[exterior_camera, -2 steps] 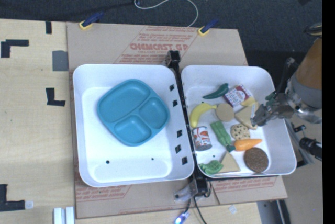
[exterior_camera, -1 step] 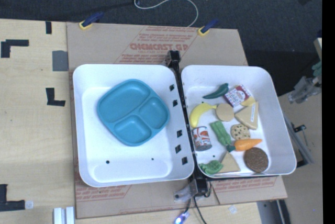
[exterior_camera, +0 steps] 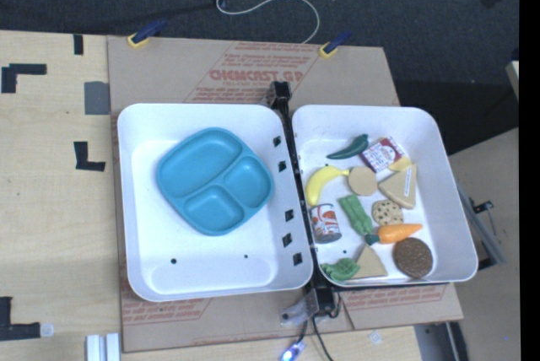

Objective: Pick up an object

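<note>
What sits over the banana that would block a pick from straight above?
Nothing visible lies on the banana in the right bin. Its neighbours crowd it: the round cracker touches its right end, and the can lies just below it.

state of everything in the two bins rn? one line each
blue tray: flat in the left bin, its compartments bare
banana: lying by the divider
can: on its side
green pepper: lying at the back
carrot: lying flat
cookie: flat, beside the carrot
brown patty: flat, front right corner
red packet: lying near the pepper
right bin: holds all the toy food
</note>
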`<state>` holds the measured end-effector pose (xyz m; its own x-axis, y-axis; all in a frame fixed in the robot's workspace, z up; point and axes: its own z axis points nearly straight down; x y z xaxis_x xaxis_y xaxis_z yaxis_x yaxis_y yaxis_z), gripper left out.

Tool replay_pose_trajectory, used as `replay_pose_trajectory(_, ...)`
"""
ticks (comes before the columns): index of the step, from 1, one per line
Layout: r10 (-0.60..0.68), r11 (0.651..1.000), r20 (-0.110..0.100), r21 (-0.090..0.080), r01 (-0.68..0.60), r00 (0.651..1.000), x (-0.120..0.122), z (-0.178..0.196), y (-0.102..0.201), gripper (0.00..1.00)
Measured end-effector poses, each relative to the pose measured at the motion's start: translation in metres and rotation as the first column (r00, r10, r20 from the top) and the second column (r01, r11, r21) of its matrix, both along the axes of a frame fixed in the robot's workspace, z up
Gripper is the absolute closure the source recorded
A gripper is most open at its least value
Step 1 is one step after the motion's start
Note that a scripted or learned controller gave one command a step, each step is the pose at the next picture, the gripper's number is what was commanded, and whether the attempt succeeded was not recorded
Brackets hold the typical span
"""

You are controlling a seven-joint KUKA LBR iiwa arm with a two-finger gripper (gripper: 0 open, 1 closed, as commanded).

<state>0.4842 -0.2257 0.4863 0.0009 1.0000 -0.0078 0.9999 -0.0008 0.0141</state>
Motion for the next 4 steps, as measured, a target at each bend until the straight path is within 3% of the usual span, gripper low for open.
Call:
replay_pose_trajectory(2,0.007,1.000,-0.011,0.008,-0.007,1.000,0.000,0.050,0.118,1.00)
replay_pose_trajectory(3,0.008,1.000,-0.015,0.009,-0.008,1.000,0.000,0.048,0.173,1.00)
replay_pose_trajectory(4,0.013,1.000,-0.015,0.009,-0.012,1.000,0.000,0.048,0.263,1.00)
